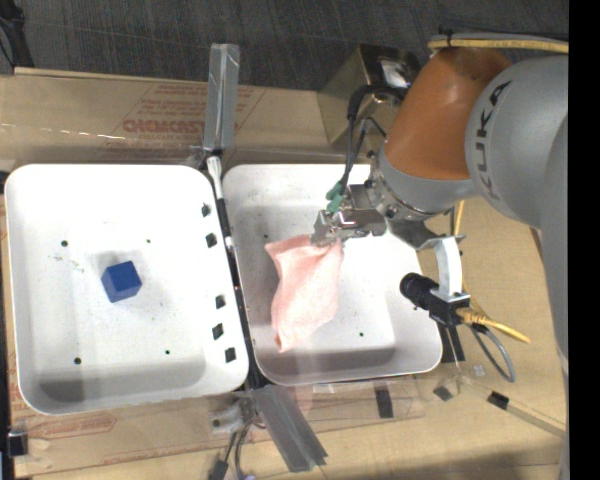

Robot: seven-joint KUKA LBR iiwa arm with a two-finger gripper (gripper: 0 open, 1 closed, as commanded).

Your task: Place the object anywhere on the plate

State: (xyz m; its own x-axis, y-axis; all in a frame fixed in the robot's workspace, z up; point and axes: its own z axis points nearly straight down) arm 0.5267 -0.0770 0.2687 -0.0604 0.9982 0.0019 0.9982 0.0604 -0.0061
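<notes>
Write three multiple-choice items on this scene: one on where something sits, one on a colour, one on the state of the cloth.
1. Where is the cube?
A. in the left bin
B. in the right bin
C. on the cardboard

2. What colour is the cloth?
A. green
B. pink
C. black

3. How does the cloth lie?
A. folded into a neat square
B. hanging over the bin wall
C. crumpled, its upper corner at the gripper

Answers:
1. A, since the blue cube rests on the left bin's floor.
2. B, since the fabric is pale pink against the white bin.
3. C, since it lies bunched on the right bin's floor, one corner drawn up under the gripper.
</notes>
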